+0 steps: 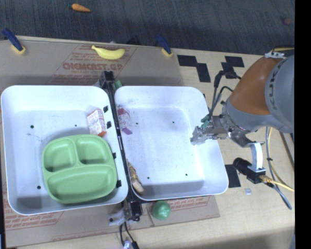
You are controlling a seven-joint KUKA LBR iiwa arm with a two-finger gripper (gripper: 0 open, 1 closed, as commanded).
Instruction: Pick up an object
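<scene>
My gripper [198, 137] hangs over the right edge of the right bin [166, 185], with the grey and orange arm behind it to the right. A small pink and white packet [124, 119] lies at the right bin's left wall. A tan object [134, 180] rests at that bin's lower left corner. In the left bin [20, 102] lies a green divided plate [80, 167], and a small red and white carton [96, 122] sits just above it.
A yellow banana [109, 51] lies on the cardboard behind the bins. A green ball [161, 209] sits on the bench in front of the right bin. An orange carrot-like item [81, 7] lies on the dark floor beyond. Blue clamps [14, 40] hold the cardboard.
</scene>
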